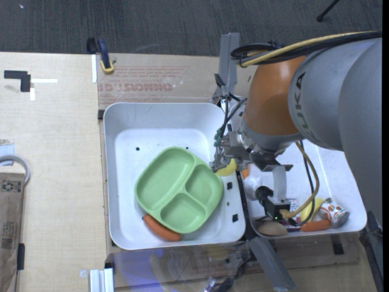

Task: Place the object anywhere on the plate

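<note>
A light green divided plate [179, 190] lies tilted in the left white bin [121, 139]. My gripper [223, 162] hangs at the plate's right rim, over the wall between the two bins. A small yellow object [227, 170] shows between its fingertips, just above the plate's edge. The arm's orange band and grey body hide most of the space above the right bin.
An orange sausage-like piece [161, 229] pokes out from under the plate's front edge. The right bin [346, 163] holds a banana [309, 208], a small can [333, 213], an orange piece [315, 226] and a brown item [271, 227] along its front. A cardboard sheet [152, 81] lies behind the left bin.
</note>
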